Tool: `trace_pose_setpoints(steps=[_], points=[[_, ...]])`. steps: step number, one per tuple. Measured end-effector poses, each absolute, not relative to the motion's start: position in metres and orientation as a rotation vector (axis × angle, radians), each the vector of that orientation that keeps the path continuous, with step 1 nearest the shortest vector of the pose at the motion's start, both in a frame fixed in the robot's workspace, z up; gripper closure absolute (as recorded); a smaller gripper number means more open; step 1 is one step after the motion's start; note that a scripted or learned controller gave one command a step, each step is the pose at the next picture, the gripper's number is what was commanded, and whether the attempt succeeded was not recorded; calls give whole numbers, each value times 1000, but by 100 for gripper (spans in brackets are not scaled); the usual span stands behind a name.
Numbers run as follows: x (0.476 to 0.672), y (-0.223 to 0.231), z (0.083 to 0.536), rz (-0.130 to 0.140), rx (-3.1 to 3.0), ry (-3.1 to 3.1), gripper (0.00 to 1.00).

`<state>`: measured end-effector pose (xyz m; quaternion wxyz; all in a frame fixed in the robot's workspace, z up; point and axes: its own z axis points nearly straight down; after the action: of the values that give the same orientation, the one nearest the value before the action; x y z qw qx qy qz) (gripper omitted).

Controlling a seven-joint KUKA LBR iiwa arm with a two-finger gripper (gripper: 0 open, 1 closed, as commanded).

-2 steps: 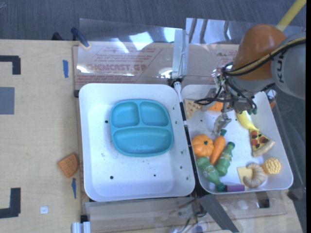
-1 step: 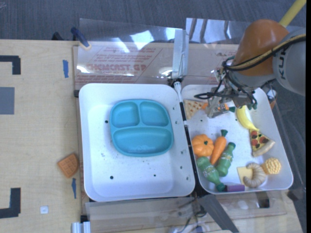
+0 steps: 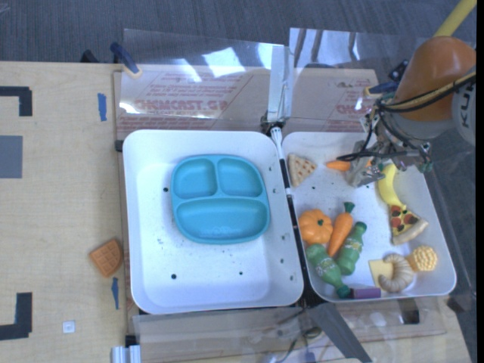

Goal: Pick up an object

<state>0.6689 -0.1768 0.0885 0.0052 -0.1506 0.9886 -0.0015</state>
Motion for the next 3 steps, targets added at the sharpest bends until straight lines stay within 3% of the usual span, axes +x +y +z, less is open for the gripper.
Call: trace_pose_setpoints(steps=[1,2,3], points=[[641,-129,247,-4,-33,3118,100],[638,-130,240,0,-31,3131,0],[610,-158,114,5,84,3146,0]])
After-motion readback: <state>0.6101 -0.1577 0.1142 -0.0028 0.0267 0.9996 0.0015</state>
